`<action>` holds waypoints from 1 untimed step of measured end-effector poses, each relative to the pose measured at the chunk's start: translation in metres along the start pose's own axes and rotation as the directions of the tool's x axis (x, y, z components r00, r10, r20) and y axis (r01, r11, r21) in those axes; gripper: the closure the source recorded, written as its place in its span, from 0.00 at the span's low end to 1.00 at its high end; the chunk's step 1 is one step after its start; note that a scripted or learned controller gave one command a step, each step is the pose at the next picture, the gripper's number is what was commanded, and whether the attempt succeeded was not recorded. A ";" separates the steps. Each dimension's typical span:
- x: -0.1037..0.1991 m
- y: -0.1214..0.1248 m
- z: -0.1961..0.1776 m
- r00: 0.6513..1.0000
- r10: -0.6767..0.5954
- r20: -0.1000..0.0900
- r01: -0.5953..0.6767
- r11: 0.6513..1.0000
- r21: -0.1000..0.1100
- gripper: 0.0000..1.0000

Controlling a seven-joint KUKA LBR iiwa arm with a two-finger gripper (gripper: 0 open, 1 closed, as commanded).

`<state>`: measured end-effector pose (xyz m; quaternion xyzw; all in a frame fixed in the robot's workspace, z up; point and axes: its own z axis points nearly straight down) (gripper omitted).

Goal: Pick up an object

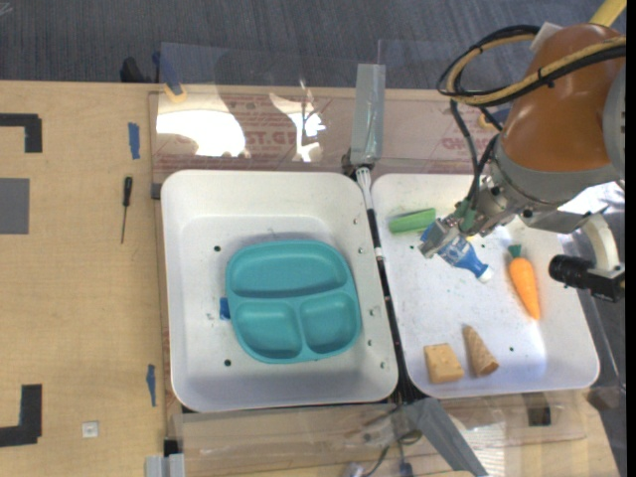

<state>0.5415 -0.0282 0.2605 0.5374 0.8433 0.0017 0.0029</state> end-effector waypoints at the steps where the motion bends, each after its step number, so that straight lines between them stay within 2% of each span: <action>1: 0.000 0.001 -0.010 1.000 -0.001 0.002 0.001 1.000 -0.003 1.00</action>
